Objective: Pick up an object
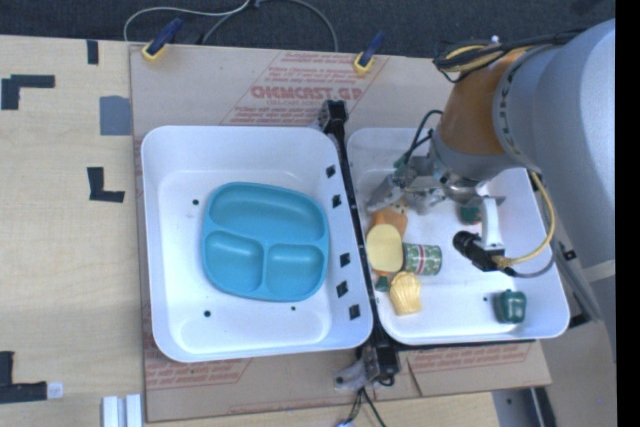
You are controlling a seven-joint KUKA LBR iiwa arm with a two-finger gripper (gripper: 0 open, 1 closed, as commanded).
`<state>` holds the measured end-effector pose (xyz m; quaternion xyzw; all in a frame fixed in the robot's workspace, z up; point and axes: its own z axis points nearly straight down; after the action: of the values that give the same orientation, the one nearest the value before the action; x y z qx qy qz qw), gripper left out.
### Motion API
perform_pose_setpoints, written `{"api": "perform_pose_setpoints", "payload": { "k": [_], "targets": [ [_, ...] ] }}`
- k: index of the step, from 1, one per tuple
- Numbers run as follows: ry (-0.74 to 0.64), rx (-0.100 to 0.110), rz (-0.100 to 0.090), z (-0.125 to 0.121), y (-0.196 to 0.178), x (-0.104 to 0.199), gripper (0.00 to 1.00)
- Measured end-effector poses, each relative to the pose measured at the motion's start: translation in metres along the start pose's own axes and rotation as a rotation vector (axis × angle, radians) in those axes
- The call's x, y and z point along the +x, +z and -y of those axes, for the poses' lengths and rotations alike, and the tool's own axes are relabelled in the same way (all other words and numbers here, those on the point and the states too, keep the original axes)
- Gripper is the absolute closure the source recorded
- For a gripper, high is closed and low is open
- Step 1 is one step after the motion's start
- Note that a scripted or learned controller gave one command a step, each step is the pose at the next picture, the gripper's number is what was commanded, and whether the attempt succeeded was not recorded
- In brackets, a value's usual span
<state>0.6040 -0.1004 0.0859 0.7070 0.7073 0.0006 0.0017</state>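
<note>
The KUKA arm (545,105), grey with its orange band, reaches in from the right and hangs low over the right bin (540,315). The left bin (170,165) beside it holds a blue sectioned tray (265,240), lying flat in its middle and well apart from the arm.

The gripper (405,190) is down at the upper left part of the right bin, just above a cluster of small things. Whether it is spread or closed cannot be told from this view, since the wrist and cables crowd over it. Nothing can be seen between its tips, so no grasp shows.

The likely targets lie just below the gripper: an orange piece (388,218) nearest to it, a pale yellow round object (384,249) touching that, a green and white can (423,260) on its side just beside the yellow one, and a small yellow ridged object (405,294) below. A dark green object (510,306) sits apart near the bin's lower right corner.

By my judgement the approach is made, but the pick itself is not yet done: closing on a thing and lifting it clear are left
</note>
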Motion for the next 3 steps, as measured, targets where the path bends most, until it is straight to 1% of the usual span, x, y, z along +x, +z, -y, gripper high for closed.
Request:
{"api": "perform_pose_setpoints", "payload": {
  "k": [1,2,3],
  "targets": [
    [-0.001,0.002,-0.001,-0.029,0.000,0.005,0.00],
    [0.000,0.004,0.000,-0.016,-0.002,0.001,0.00],
    [-0.004,0.008,0.002,-0.065,0.001,0.003,0.00]
  ]
}}
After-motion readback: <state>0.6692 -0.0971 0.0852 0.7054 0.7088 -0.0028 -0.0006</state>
